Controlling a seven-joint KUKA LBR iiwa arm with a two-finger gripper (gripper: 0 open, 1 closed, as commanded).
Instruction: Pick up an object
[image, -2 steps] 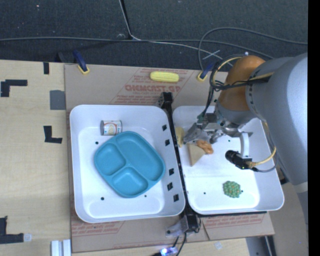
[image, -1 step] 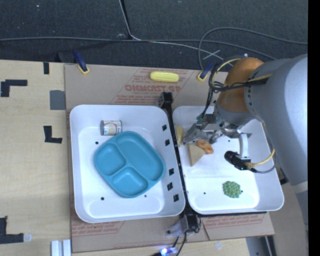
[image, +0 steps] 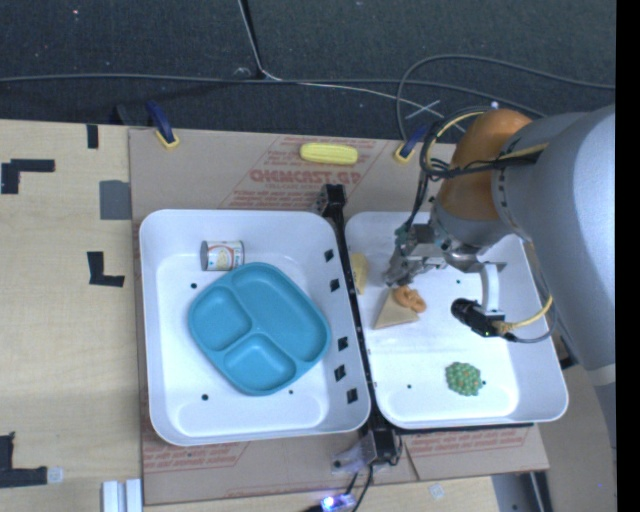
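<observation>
Two shallow white bins sit side by side on a brown cardboard sheet (image: 280, 180) that carries red printed lettering near its upper middle; the words are too blurred to read with confidence. A yellow oblong object (image: 328, 153) lies on that cardboard above the bins, just right of the lettering.

The left bin (image: 160, 330) holds a blue divided tray (image: 258, 327) with three compartments, lying at a slant in the middle of the bin. Just above the tray's upper left corner a small can (image: 221, 255) lies on its side; its label shows an orange patch, but no writing on it can be made out.

In the right bin (image: 535, 400) a tan wedge-shaped piece (image: 396, 313) lies near the left centre, with a small orange object (image: 408, 297) touching its upper edge. A green bumpy ball (image: 463, 378) rests lower down, well apart from them, toward the bin's lower right. A small yellow piece (image: 358, 272) sits by the bin's left wall.

The grey arm enters from the right of the frame, its orange band in the upper right. The gripper (image: 402, 272) hangs low over the right bin's upper left part, just above the orange object; whether its pincer is released or clenched cannot be told from this slant
</observation>
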